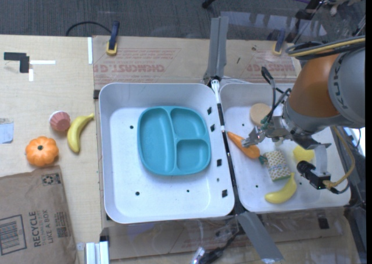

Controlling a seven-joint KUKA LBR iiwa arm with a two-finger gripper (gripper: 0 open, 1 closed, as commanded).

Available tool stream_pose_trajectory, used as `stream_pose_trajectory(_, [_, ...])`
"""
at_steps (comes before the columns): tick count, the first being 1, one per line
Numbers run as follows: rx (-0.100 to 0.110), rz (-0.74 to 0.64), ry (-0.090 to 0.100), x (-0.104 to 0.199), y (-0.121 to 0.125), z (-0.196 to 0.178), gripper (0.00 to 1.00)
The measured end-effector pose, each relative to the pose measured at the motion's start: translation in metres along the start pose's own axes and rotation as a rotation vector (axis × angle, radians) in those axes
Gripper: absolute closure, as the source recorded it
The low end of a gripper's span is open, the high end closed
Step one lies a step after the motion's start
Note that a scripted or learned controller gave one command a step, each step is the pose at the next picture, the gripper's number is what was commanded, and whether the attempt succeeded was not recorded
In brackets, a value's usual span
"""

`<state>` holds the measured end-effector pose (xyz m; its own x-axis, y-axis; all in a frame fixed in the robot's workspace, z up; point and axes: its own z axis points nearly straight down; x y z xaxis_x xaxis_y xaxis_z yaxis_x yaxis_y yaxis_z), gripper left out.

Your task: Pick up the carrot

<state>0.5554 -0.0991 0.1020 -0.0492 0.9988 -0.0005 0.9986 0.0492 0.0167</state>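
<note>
Carrot (244, 145) lies in the right bin (247, 196), near its left wall at centre-right of frame, thin tip toward upper left, thick end toward lower right. Gripper (256, 136) sits at the thick end, touching or just above it; whether it is apart or closed cannot be told. Judged light, stiff, smooth and tapered, so liable to slip or roll. Best hold: across the thicker middle. A patterned block (277, 164) lies just beside.

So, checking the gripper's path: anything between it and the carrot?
Camera view: nothing lies between; the gripper sits right at the carrot, over its right end.
</note>
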Motion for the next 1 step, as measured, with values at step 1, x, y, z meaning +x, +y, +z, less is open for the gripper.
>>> stream_pose_trajectory(1, [-0.006,0.004,0.001,0.0002,0.0022,-0.0098,1.00])
